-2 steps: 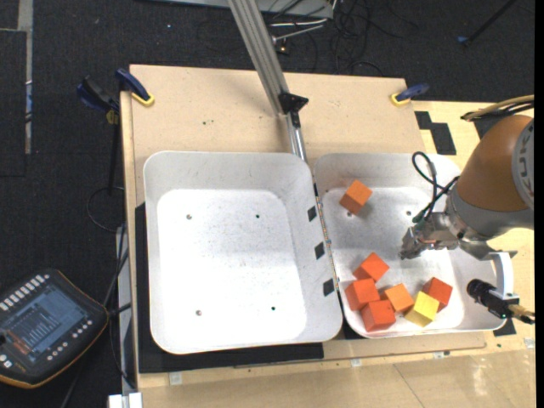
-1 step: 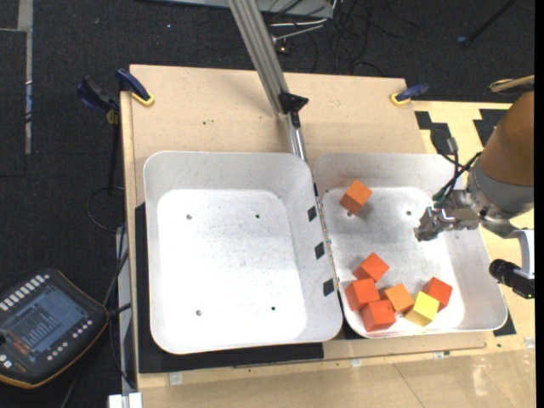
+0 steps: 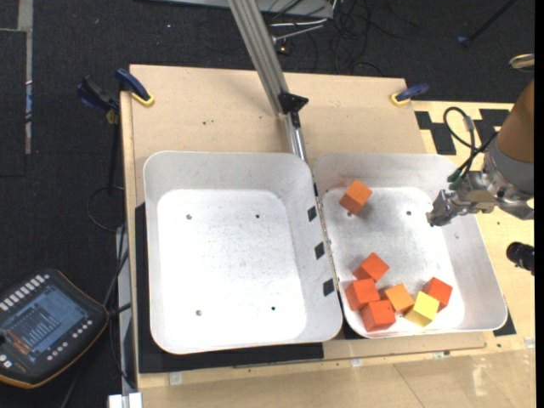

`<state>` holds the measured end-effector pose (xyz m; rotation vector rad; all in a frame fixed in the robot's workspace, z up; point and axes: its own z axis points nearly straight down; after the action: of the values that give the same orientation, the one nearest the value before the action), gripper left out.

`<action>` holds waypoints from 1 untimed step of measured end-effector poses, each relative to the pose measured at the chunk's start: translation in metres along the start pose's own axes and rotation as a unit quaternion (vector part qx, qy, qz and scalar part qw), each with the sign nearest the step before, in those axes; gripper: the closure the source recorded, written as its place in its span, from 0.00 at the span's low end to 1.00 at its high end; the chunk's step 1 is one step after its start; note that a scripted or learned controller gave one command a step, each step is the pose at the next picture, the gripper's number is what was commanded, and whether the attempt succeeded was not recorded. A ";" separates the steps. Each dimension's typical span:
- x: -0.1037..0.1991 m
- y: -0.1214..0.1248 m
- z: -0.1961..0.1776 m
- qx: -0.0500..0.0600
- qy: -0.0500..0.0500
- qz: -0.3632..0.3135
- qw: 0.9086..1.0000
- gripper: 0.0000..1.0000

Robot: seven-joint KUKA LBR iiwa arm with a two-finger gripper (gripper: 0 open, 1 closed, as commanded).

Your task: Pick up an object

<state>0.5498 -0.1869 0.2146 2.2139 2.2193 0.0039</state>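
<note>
Approach step, I judge: the grey two-finger gripper [image 3: 439, 213] hovers at 3 o'clock of the right shallow white bin [image 3: 476, 253]; whether it is clenched, I cannot tell. Nearest lone orange cube [image 3: 356, 196] lies toward 9 o'clock; the next move needs descent there.

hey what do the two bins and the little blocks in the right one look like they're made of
Bins: the left bin and right bin look like thin moulded white plastic, matte, with rounded corners and scuffed, speckled floors.

Blocks: the orange block sitting apart and the yellow block in the cluster have flat, evenly coloured matte faces and crisp edges, probably painted wood or foam; the view cannot settle which.
</note>
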 end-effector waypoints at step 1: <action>0.000 0.000 0.007 0.003 0.001 0.000 1.000 1.00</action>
<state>0.5503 -0.1866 0.2080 2.2181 2.2237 -0.0008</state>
